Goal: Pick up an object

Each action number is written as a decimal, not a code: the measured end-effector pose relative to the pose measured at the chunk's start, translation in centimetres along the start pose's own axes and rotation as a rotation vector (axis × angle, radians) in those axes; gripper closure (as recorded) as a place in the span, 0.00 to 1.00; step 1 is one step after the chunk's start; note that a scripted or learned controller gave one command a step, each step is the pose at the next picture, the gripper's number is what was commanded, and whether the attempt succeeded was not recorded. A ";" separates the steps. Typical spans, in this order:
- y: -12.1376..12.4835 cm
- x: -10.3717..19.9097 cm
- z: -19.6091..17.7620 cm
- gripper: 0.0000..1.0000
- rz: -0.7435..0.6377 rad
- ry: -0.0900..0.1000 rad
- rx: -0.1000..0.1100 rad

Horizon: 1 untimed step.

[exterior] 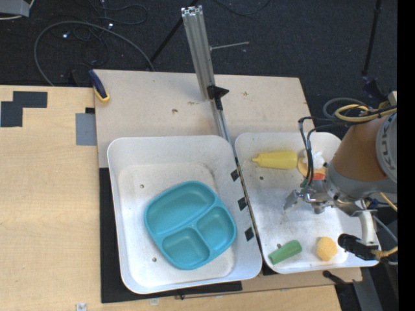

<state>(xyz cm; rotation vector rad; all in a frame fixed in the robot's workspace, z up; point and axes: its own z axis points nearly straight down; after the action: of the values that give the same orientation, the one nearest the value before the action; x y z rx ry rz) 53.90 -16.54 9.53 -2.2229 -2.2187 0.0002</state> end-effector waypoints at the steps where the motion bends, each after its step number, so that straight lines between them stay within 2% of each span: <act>1: 0.0 0.0 -1.1 1.00 0.003 0.003 0.001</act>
<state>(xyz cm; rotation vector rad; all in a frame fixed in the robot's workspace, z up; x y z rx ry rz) 53.87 -16.54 10.65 -2.2237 -2.2137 -0.0020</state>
